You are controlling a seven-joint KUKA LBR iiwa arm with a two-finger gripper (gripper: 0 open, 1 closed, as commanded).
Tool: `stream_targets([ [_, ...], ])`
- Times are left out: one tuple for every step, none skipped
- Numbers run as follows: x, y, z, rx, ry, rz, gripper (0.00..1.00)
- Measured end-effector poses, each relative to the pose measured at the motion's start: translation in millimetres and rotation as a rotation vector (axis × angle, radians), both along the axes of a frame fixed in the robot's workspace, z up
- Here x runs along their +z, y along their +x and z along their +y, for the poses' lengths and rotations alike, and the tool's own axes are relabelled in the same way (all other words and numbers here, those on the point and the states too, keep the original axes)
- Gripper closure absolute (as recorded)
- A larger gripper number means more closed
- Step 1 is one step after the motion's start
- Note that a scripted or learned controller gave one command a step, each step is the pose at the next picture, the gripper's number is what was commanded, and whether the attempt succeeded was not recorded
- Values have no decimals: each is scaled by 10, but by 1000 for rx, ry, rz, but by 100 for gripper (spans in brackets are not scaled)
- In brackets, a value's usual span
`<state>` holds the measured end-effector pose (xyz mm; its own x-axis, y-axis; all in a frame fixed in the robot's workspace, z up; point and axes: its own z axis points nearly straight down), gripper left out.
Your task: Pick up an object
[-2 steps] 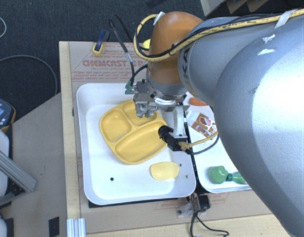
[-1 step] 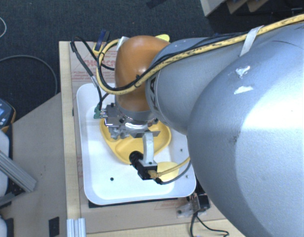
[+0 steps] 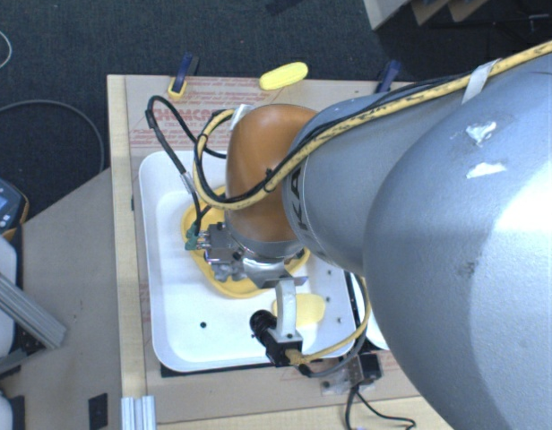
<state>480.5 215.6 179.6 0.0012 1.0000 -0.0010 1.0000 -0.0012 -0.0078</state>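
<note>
Nearest the lens: big grey metal arm [image 3: 437,231], orange band above the wrist, reaching down into the shallow white plastic bin [image 3: 164,267]. Beneath the wrist, a flat yellow rounded object [image 3: 229,285], mostly hidden; probably light, stiff, slick; best taken at an exposed rim. Long axis and heading unreadable. Gripper state: cannot tell.

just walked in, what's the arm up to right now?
The KUKA arm has reached down into the white bin, its wrist right above a yellow object on the bin floor. The arm's bulk hides the gripper tips, so a grasp can't be confirmed. Another yellow object sits on the bench beyond the bin.
</note>
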Motion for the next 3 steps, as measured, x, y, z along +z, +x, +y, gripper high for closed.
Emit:
stream_targets([
  [-96,745,-199,-2,0,-12,100],
  [2305,869,-120,4,8,-28,100],
  [1410,240,-183,1,-2,4,100],
])
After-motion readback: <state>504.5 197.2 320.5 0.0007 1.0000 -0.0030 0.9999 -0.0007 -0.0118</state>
